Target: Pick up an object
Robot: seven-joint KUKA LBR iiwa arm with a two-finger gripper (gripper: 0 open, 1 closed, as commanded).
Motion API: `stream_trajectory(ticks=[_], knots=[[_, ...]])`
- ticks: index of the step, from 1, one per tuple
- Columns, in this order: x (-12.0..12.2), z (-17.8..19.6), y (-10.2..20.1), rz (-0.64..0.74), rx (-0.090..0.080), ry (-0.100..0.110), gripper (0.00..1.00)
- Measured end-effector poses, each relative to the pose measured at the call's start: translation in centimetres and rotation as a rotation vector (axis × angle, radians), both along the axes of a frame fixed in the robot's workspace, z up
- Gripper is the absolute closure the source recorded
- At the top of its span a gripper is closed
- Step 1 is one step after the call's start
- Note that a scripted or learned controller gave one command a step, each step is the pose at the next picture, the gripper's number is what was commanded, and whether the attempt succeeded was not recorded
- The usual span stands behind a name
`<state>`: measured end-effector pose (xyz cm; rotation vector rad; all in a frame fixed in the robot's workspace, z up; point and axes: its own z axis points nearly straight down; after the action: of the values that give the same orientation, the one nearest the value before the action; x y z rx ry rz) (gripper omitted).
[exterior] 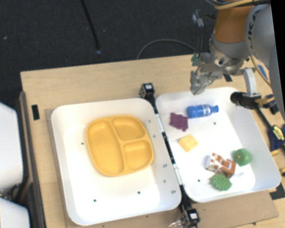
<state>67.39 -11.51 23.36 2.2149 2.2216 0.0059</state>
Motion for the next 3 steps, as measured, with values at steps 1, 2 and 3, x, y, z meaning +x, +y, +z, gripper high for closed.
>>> stream_trajectory(ticks=[1,2,3], knots=[[0.1,1.7,-0.1,0.0,0.0,0.002,1.0],[-0.8,0.8,4.6,0.002,0.0,0.006,1.0],[-1.3,0.4,9.0,0.003,0.001,0.006,1.0]])
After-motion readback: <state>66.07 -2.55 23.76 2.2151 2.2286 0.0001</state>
